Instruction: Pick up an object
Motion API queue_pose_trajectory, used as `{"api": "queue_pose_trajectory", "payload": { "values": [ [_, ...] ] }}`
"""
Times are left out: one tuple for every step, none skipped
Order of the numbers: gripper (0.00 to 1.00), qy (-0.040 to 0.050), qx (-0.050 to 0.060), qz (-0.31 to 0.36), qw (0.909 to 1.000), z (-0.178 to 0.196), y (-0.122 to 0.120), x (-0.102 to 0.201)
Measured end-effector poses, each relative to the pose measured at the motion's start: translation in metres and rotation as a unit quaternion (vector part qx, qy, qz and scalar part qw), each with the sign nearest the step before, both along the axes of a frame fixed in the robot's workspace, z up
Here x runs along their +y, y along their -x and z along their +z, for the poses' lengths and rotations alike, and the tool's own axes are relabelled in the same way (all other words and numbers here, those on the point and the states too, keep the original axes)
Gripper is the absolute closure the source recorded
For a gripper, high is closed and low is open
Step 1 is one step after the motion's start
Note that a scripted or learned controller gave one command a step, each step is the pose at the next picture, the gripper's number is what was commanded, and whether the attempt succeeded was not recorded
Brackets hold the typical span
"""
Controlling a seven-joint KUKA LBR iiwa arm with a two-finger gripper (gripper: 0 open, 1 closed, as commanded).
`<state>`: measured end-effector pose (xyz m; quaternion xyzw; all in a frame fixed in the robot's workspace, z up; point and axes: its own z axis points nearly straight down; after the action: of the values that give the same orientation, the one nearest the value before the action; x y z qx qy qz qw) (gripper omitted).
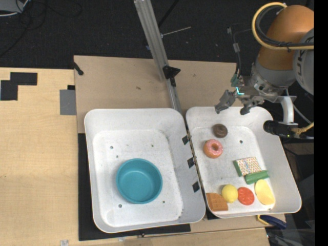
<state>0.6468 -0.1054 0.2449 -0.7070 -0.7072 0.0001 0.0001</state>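
My gripper (236,105) hangs over the far rim of the right bin (287,188), its two fingers spread apart with nothing between them. Below it in that bin lie a brown chocolate donut (220,130) and a pink frosted donut (213,148). Nearer the front are a patterned cracker packet (247,165), a green stick-shaped piece (256,177), a yellow lemon (229,192), a red tomato (246,196), a yellow banana-like piece (264,192) and an orange waffle piece (217,202).
The left bin (102,132) holds a teal bowl (139,180). A metal rail (156,40) slants up from between the bins. Black clips (190,162) sit along the seam where the bins meet.
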Motion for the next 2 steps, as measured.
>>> {"api": "queue_pose_trajectory", "payload": {
  "values": [
    [0.00, 0.0000, 0.000, 0.000, 1.0000, 0.000, 0.000, 0.000],
    [0.00, -0.0003, 0.003, 0.000, 1.0000, -0.062, 0.001, 0.005]
  ]
}}
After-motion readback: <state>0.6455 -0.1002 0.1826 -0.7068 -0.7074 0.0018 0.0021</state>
